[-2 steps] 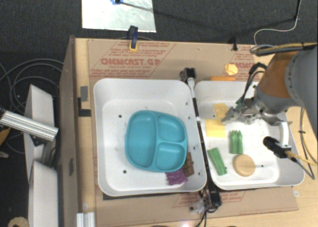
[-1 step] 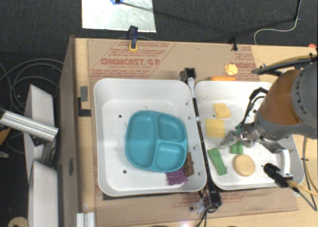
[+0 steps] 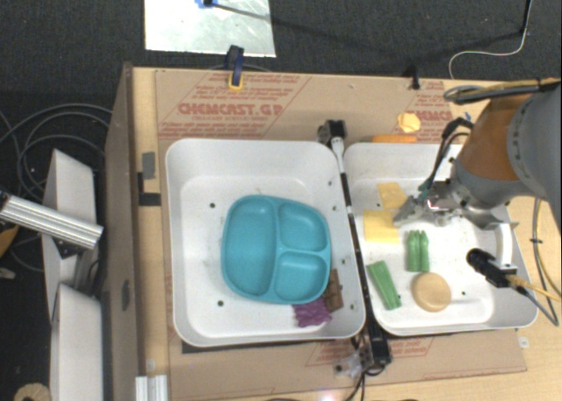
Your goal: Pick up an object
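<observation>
While the gripper (image 3: 420,206) hangs low, the yellow block (image 3: 381,227) lies at its eight o'clock. Grip state: can't tell.

Arm (image 3: 527,140): bulky rounded grey casing, smooth, matte. Broad orange band (image 3: 485,140) wraps it just above the wrist, dull orange-brown in this light. Wrist section below the band is grey, narrower. Thin dark cables (image 3: 450,138) loop along the band's outer side toward the gripper. Gripper (image 3: 421,202): small, pale metallic grey with darker parts; a tiny reddish spot shows on its body. A black stubby part (image 3: 486,266) sticks out beneath the wrist on a pale bracket.
</observation>
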`<state>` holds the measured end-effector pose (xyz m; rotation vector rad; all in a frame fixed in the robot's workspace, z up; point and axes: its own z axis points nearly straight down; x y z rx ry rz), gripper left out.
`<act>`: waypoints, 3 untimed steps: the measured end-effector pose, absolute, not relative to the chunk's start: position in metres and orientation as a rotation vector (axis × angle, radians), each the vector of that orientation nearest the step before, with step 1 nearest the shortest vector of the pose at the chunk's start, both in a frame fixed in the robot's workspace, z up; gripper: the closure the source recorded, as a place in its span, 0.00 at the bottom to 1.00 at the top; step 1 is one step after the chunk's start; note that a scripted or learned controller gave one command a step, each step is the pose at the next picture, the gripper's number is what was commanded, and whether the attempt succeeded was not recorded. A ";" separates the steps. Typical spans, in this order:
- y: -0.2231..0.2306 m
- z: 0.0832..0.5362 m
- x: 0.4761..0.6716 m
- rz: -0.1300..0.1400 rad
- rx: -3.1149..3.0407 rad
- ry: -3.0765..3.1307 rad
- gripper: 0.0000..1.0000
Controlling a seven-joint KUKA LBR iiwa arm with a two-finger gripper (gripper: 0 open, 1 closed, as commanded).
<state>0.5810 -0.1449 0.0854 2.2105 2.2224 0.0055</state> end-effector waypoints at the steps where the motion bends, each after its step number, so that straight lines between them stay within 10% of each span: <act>1: -0.132 0.084 0.528 -0.002 2.224 2.225 0.00; 2: -0.133 0.095 0.532 0.002 2.216 2.223 1.00; 3: -0.074 0.191 0.596 0.016 2.200 2.228 1.00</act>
